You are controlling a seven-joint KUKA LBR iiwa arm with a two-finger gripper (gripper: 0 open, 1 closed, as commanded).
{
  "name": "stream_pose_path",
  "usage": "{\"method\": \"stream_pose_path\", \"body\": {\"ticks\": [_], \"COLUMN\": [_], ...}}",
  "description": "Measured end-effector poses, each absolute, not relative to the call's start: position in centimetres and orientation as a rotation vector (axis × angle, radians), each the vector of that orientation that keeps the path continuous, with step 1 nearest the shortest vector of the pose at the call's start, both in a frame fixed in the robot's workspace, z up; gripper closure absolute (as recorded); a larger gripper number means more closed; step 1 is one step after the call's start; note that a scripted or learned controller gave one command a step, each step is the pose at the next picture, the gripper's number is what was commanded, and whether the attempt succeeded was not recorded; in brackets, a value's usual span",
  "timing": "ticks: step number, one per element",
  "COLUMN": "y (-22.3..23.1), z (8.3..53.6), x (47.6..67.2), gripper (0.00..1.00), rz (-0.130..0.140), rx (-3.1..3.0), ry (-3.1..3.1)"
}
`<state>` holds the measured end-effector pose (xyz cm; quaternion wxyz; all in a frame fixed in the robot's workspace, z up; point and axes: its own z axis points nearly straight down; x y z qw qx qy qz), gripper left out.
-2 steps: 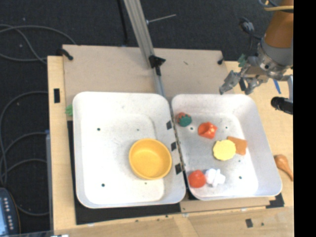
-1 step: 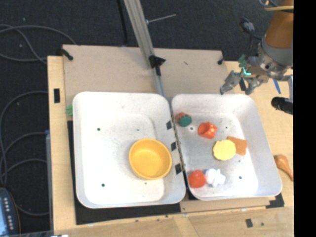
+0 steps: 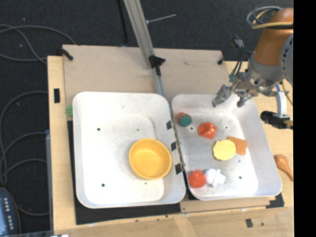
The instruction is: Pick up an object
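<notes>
While hand [image 3: 231,98] hangs released over right bin [image 3: 256,132], tan bench [image 3: 113,68] meets dark floor [image 3: 29,14].

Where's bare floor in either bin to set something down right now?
Left bin: bare everywhere except the yellow bowl near its lower right. Right bin: bare along the top under the gripper and in the lower right corner; the middle is crowded with small objects.
</notes>
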<state>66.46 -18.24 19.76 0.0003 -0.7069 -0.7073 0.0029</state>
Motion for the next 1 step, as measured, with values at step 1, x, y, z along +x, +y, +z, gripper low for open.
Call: {"method": "stream_pose_path", "body": {"ticks": [1], "y": [-18.17], "z": [14.30], "x": [65.35], "gripper": [0.00], "rz": [0.010], "rx": [-2.221], "ry": [-2.220]}}
